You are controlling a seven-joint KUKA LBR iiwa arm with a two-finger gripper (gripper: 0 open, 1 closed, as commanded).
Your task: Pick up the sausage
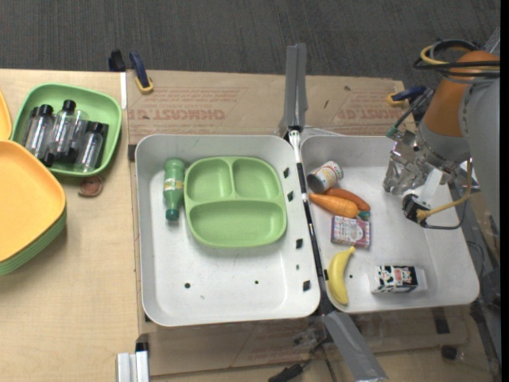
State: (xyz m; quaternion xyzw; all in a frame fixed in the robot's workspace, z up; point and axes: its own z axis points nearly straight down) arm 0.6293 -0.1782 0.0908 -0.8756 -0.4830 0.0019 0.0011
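The sausage [352, 197], a short reddish-orange link, lies in the right bin [445, 253] near its left side. It rests right against an orange carrot [332, 204] just in front of it. My gripper [400, 183] hangs over the far right part of the same bin, well to the right of the sausage and apart from it. Nothing shows under it but bare bin floor.
The right bin also holds a small can [324, 175], a pink packet [351, 231], a banana [340, 275] and a black-and-white carton [395, 278]. A green divided plate [235, 201] and a green bottle [172, 188] sit in the left bin [231, 293]. Yellow plates [24, 205] stand at far left.
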